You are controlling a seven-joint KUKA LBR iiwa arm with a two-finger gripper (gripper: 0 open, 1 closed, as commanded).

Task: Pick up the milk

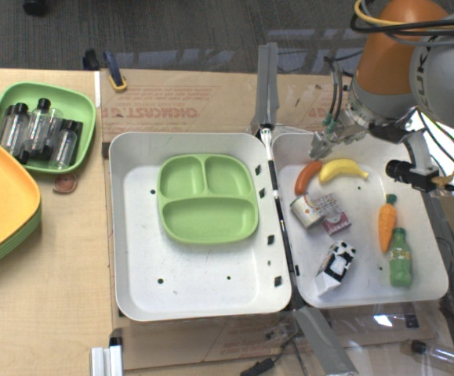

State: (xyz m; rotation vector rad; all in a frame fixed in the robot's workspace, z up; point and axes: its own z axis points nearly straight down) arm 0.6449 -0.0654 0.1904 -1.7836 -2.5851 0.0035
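- The milk [336, 265] is a small carton with a black-and-white cow-patch print and a gabled end; it lies on its side in the lower middle of the right bin [433, 288], apart from the other items.
- The hand [326, 138] sits at the upper left of the right bin, just above the red pepper [306, 176]; it is a small, dark metal cluster among cables, and whether it is released or clenched cannot be told.
- The arm [403, 34] is smooth grey with a glossy orange dome, cut off by the right and upper frame edges; yellow cable loops run over it.
- A curved yellow banana [343, 169] lies beside the red pepper, both with a plastic sheen.
- Below them is a boxy white-and-orange carton [313, 208], touching a pinkish packet [337, 222] whose print is too small to read.
- An orange carrot [387, 222] with a green top lies just above a translucent green bottle [399, 258] near the bin's right wall.
- The left bin [132, 288] is shallow, matte white plastic with rounded corners; it holds a light green divided plate [208, 198] with three compartments.
- On the pale wooden bench [38, 319] at the left, a green tray [81, 108] holds dark-capped clear vials [38, 134]; stacked orange plates [3, 202] are cut off by the left edge.
- Brown cardboard [172, 104] with reversed printed lettering lies behind the bins.
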